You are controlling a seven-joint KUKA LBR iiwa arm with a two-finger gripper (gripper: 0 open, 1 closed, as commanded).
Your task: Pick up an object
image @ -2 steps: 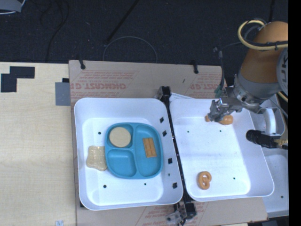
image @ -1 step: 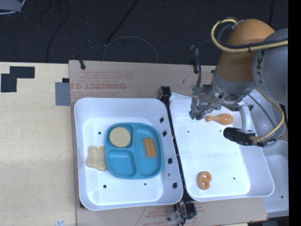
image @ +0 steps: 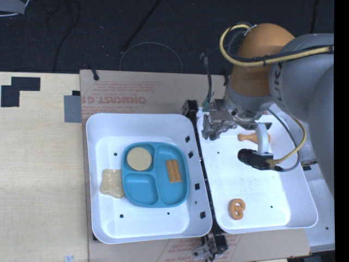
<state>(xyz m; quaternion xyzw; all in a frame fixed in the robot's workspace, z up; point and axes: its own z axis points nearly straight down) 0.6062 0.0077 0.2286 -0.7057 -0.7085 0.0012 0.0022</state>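
Gripper (image: 214, 129) hangs over the right bin's (image: 294, 214) 11 o'clock corner, claw state unreadable here; nearest candidates are the tan piece (image: 249, 137) at 3 o'clock from it and the pretzel (image: 236, 208) at 5 o'clock, so centre above one before descending.

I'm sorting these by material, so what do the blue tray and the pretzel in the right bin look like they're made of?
Blue tray: probably moulded plastic, with a smooth, even, slightly glossy colour and rounded compartment walls. Pretzel: likely a plastic or rubber toy with a uniform tan-orange surface; too small to be sure.
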